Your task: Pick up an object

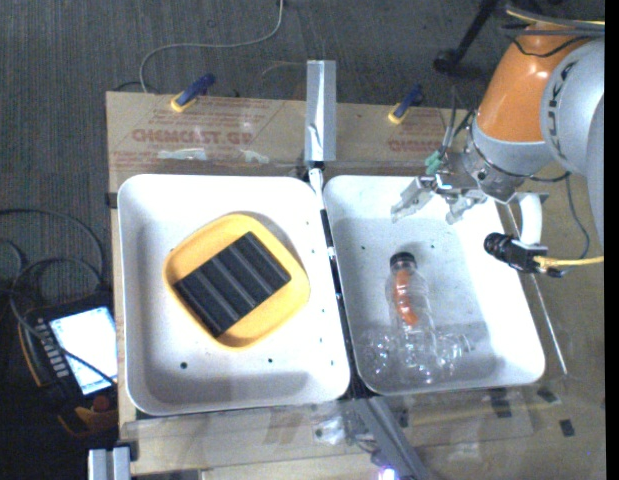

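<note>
Brown board [214,133] behind bins reads "CHEMCAST"; arm [549,88] marked "KUKA"; end effector [436,203] spread, holding nothing.

I can read two pieces of lettering from here. On the arm [549,88], dark capitals run along the grey casing just right of the orange band; I make out "KU", with the following letters cut off at the frame edge. On the brown board [204,138] behind the bins, faded red print reads roughly "CHEMCAST GP"; the last letters are washed out and I can't be sure of them. More of the red print shows on the board's right part, too faint to read.
</note>
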### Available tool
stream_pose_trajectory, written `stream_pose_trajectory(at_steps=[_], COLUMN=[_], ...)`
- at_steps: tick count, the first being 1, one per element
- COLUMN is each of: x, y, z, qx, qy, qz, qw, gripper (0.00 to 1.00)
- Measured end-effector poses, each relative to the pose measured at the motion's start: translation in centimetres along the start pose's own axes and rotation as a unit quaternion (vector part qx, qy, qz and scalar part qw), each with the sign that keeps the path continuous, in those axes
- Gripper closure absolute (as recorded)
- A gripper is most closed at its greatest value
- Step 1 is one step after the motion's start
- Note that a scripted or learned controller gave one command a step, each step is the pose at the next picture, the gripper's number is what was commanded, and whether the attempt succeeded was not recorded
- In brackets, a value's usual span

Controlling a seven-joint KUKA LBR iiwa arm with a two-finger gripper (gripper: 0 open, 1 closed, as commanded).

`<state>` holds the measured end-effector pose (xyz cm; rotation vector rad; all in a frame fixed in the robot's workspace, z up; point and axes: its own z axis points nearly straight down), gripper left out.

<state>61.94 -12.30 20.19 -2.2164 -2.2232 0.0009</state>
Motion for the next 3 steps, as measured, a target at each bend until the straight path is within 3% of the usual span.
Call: stream_pose_trajectory(at_steps=[1, 2, 3], x=[0.5, 0.6, 3.7], y=[-2.7, -2.6, -2.4], z=[11.0, 9.9, 1.9], qx=[-0.003, -0.005, -0.001], qy=[-0.001, 0.001, 0.0], qz=[-0.034, -0.034, -0.126], qw=[0.9994, 0.9994, 0.992], gripper=[0.0, 1.0, 1.0])
